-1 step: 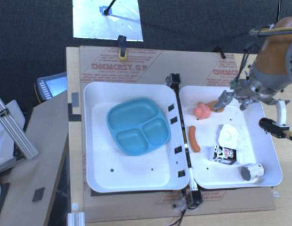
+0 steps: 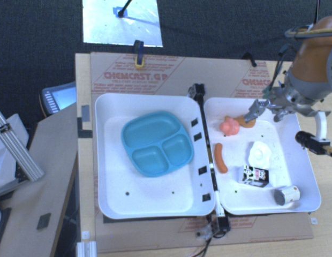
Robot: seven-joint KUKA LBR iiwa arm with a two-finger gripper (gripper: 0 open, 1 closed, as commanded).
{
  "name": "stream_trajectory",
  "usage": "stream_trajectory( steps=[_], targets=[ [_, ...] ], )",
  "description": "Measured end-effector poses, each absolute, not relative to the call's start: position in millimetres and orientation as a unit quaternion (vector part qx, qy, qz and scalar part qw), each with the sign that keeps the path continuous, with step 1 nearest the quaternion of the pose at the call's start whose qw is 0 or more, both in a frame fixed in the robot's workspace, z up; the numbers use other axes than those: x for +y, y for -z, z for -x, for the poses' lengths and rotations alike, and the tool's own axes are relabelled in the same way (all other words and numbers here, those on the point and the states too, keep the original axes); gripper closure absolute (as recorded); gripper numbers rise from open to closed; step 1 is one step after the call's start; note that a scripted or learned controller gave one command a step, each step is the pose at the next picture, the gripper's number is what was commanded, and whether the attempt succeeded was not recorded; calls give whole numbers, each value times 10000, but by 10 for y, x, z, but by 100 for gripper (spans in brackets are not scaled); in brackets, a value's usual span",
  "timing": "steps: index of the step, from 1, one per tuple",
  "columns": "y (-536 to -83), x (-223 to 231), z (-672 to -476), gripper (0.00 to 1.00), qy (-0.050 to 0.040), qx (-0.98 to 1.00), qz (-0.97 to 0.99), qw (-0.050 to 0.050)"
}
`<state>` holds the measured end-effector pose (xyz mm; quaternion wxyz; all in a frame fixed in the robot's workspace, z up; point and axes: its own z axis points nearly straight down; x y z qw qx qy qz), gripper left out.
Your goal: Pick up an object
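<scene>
My gripper (image 2: 258,111) hangs over the far side of the right bin (image 2: 305,197), at the end of the grey arm with its orange band. Directly below and left of it lies a small orange-brown piece (image 2: 246,122), and the gripper tip looks to be touching or just above it. Beside that piece is a pink lumpy toy (image 2: 228,126). An orange sausage (image 2: 220,158) lies near the divider. A white egg-shaped piece (image 2: 259,154), a black-and-white small box (image 2: 255,175) and a grey-and-white cylinder (image 2: 286,195) lie nearer the front.
The left bin (image 2: 110,197) holds a blue divided plate (image 2: 157,142). A black clip strip (image 2: 203,138) runs between the two bins. Brown cardboard (image 2: 155,74) lies under the bins, with a yellow clamp (image 2: 139,54) at its far edge.
</scene>
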<state>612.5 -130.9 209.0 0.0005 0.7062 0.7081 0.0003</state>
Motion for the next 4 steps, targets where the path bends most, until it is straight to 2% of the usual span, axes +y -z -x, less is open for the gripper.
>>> stream_trajectory(
  steps=[1, 2, 3, 4],
  targets=[
    [-1586, -1241, -6203, 0, 5, 7093, -7049, -7],
    [-1003, -1309, -6177, 0, 2, 7075, -7067, -2],
    [-842, -1305, -6182, 0, 2, 7076, -7066, -4],
    [-951, -1306, -6188, 100, -3, 7075, -7068, 5]
  ],
)
